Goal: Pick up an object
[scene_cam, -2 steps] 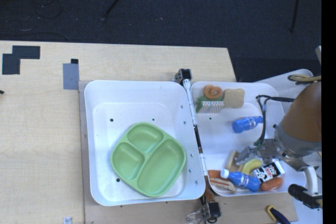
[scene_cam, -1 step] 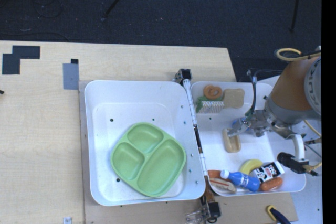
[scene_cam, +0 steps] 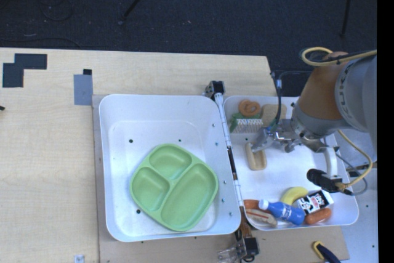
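White plastic is what you are working over: two shallow bins sit side by side on the wooden counter (scene_cam: 49,151), toward its right edge. Your left bin (scene_cam: 117,126) carries a pale green divided plate (scene_cam: 174,186), lying flat toward the bin's near right corner. Your right bin (scene_cam: 295,194) is the crowded one. At its far edge you have a round orange-brown piece like a small doughnut (scene_cam: 249,108), a beige block (scene_cam: 269,112) just beside it, and a small brush-like item with pale bristles (scene_cam: 246,125) near the wall between the bins. A tan, bread-coloured piece (scene_cam: 257,158) lies near the middle of the bin. Along the near edge you see a cluster touching or overlapping: a hot-dog-like toy (scene_cam: 260,216), a blue bottle with a white cap (scene_cam: 283,212), a yellow banana-like piece (scene_cam: 295,194), a black and white carton (scene_cam: 316,201) and a reddish sausage (scene_cam: 318,215).

The arm (scene_cam: 332,101) comes in from the right edge of the counter, and its end effector (scene_cam: 268,140) hangs over the right bin, just above the far end of the tan piece, close enough that you cannot tell whether they touch. You cannot tell how far its metal tips are spread, and nothing is visibly pinched between them.
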Motion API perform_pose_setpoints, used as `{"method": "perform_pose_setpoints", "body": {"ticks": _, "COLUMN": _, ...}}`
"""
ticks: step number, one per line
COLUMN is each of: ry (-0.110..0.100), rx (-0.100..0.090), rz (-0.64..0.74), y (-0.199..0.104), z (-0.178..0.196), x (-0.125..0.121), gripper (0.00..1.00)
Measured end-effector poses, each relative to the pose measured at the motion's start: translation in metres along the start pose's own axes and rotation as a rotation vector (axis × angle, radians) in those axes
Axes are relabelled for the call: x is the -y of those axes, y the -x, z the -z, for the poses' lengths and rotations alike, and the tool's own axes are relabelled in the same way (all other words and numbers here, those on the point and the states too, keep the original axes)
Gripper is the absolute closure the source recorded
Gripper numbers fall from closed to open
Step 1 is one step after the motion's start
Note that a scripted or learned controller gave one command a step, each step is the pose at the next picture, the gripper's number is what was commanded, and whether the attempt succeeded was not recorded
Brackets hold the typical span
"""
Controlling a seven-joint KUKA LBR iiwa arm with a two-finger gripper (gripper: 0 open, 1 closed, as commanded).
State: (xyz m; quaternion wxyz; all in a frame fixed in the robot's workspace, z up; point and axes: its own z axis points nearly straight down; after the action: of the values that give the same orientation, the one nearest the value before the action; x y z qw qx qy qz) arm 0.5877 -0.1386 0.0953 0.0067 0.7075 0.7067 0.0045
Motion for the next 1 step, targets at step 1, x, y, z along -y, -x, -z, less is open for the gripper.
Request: {"method": "perform_pose_setpoints", "body": {"ticks": 1, "ry": 0.000, "rx": -0.008, "rz": -0.001, "y": -0.0014, "z": 0.0118, "x": -0.0015, "gripper": 1.00}}
